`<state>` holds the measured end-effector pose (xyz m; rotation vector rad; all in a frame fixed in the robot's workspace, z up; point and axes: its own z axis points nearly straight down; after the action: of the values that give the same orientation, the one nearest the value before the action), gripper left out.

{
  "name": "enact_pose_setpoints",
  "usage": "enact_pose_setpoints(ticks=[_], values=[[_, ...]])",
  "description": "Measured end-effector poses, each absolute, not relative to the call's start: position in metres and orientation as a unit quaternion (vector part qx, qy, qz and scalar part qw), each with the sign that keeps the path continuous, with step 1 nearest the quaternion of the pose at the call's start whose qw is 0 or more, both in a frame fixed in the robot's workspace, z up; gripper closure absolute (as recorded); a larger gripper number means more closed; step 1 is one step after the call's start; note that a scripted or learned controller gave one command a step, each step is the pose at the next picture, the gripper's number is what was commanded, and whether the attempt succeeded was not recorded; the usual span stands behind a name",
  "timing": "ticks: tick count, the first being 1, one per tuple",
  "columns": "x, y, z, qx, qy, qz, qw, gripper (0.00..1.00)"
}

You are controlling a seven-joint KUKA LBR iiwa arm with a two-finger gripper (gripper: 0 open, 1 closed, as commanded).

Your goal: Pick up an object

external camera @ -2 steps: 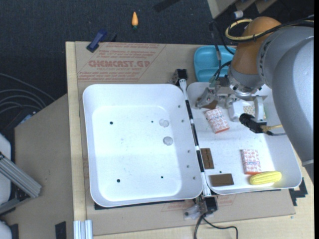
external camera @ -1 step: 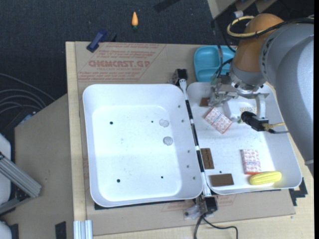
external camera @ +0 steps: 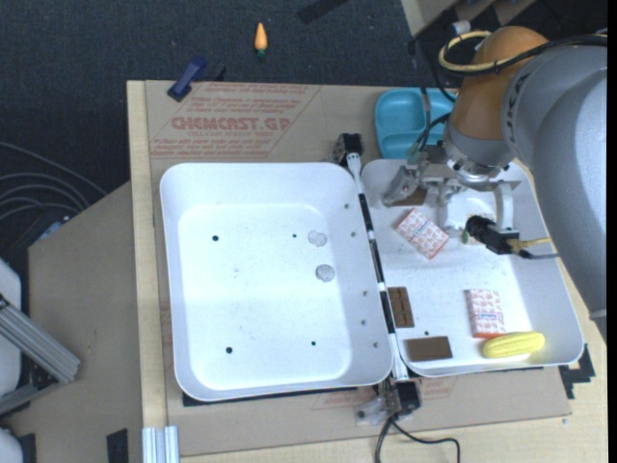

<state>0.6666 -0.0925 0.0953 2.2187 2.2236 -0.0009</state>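
Camera view from above puts the jaws at the far end of the right bin, carried there by the grey arm that leans in from the right. The arm hangs over this bin because all the loose things lie in it. The wrist hides too much of the jaws for me to tell whether they stand wide or narrow, and nothing is seen held between them.

The patterned packet is the likeliest target. It lies flat on the bin floor just below the jaws and a little toward the viewer, close but apart from them, with bare floor all round it. That clearance would let the jaws come down on both sides of it.

The other things lie well away from the jaws, toward the near end. A second packet sits beside a yellow piece against the near wall, and a brown block is tucked into the near corner. A brown strip hugs the wall shared with the left bin. Things pressed to a wall look harder to straddle.

A blue dish stands on the surface beyond the jaws, outside the bin.
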Motion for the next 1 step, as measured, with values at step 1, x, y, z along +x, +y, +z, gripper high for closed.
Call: enact_pose_setpoints(ticks=[1], values=[[0.6673,-0.0925,0.1058,0.706,0.708,0.0002,0.002,1.00]])
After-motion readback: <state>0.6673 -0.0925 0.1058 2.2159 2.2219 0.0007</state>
